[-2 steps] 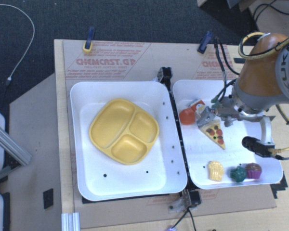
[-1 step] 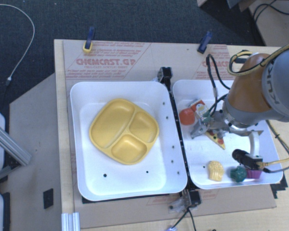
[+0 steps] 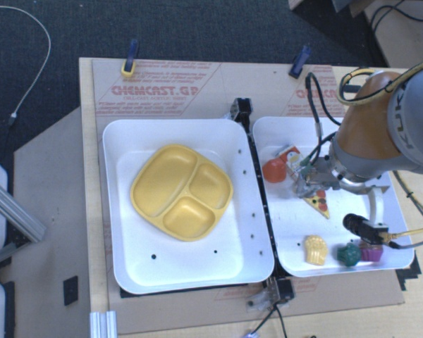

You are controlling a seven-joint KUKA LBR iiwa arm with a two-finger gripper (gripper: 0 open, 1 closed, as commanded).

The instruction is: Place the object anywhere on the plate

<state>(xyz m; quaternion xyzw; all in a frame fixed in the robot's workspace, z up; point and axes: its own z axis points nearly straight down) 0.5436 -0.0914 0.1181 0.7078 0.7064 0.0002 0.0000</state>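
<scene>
Arm (image 3: pixel 381 129) bent low over right bin (image 3: pixel 338 259), hand (image 3: pixel 307 182) beside pizza slice (image 3: pixel 317 203)

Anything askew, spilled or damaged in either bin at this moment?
Nothing stands out. The yellow plate lies flat in the left bin, rotated against the bin's edges but intact. The toys in the right bin lie loose near the gripper; none has spilled over a rim.
</scene>
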